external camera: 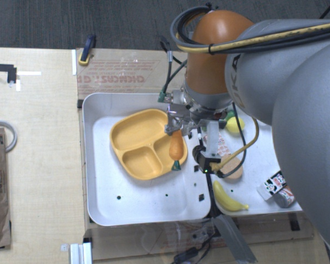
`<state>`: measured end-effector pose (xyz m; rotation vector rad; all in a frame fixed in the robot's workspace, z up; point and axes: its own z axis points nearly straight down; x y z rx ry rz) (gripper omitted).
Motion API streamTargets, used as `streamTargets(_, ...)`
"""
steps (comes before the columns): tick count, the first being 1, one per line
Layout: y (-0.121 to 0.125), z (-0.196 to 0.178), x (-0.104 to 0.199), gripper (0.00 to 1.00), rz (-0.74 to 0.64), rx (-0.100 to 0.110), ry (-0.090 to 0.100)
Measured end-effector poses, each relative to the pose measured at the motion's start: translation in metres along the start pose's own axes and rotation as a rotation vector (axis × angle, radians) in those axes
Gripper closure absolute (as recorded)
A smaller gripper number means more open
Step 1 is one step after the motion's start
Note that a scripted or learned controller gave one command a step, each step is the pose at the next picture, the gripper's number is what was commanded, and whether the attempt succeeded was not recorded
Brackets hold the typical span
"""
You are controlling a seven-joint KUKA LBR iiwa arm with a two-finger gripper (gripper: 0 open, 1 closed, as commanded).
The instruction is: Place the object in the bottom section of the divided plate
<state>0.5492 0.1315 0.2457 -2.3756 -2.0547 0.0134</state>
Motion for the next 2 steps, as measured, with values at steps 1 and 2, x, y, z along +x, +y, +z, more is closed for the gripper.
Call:
streamTargets(1,-0.0132,-0.0904,0.0509,1.0,0.016,-0.001,-0.001)
streamTargets(2,-0.0132,-0.0903,0.051,0.0,0.017,-0.001,-0.001)
